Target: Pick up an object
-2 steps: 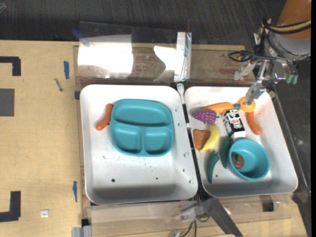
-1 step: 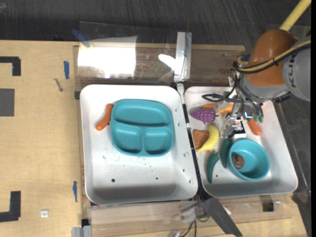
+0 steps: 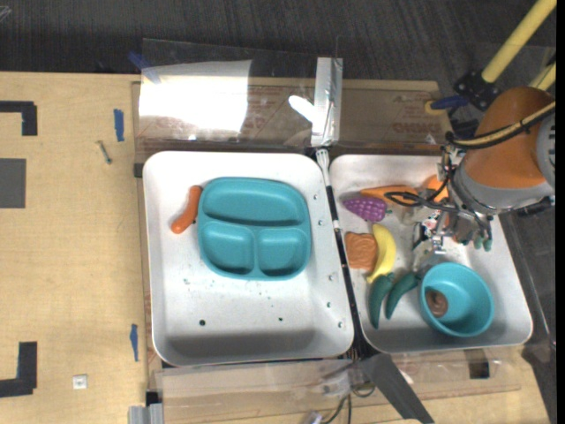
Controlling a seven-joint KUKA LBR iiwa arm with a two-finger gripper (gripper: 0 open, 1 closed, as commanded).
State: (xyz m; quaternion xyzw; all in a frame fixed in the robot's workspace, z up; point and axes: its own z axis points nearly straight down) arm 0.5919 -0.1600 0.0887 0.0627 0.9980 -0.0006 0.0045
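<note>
Orange-banded and reaching in low, the arm sets its gripper (image 3: 433, 237) in the right bin (image 3: 516, 312), among the clutter, presumably because every graspable piece sits there. How wide it stands I cannot tell; wiring and glare hide it. Just beyond it toward the left bin lies the yellow banana (image 3: 384, 250), with the purple toy (image 3: 365, 208) and orange scissors (image 3: 397, 195) farther up and the teal bowl (image 3: 457, 300) right beneath it. Nothing looks gripped. Well away, the left bin's teal divided plate (image 3: 256, 228) and the orange carrot (image 3: 186, 210) beside it look out of easy reach
</note>
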